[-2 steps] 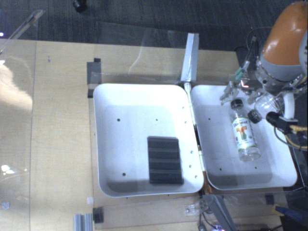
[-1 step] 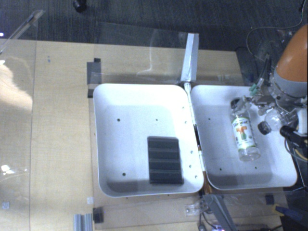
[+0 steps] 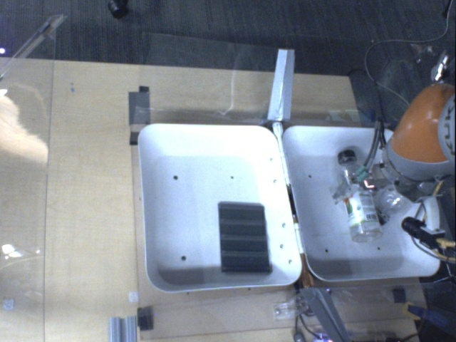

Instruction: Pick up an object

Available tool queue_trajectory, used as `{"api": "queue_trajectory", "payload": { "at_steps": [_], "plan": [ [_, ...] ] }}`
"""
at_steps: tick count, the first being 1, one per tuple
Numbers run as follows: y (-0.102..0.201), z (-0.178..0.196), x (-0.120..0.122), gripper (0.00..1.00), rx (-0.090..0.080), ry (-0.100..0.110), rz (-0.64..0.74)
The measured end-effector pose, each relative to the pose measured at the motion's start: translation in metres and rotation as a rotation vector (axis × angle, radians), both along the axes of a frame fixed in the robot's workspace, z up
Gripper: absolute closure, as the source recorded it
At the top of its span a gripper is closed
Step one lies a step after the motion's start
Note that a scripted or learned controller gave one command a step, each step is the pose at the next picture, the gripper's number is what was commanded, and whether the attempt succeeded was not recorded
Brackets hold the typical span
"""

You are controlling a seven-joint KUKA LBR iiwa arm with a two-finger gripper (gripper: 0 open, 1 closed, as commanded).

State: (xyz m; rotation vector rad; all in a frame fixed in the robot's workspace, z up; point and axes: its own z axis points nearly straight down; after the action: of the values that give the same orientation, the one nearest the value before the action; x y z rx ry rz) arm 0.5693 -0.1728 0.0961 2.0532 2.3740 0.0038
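Clear bottle (image 3: 361,209) in right bin (image 3: 313,191), just beside gripper (image 3: 370,184); finger state unclear.

A clear plastic bottle (image 3: 361,211) with a dark cap lies on its side in the right bin, cap toward the far wall. A black ridged block (image 3: 244,237) (rectangular, flat) lies in the left bin.

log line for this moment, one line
arm: over right bin | gripper: at clear plastic bottle, grasp unconfirmed | left bin: black ribbed block | lift: not yet
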Motion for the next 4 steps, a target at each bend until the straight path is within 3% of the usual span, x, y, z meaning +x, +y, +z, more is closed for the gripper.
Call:
{"api": "queue_trajectory", "payload": {
  "at_steps": [1,2,4],
  "plan": [
    [-0.002,-0.005,0.000,0.00,-0.001,-0.009,0.071],
    [-0.020,-0.006,0.023,0.00,0.004,-0.006,0.101],
    [-0.030,-0.009,0.051,0.00,0.033,0.072,0.195]
  ]
}}
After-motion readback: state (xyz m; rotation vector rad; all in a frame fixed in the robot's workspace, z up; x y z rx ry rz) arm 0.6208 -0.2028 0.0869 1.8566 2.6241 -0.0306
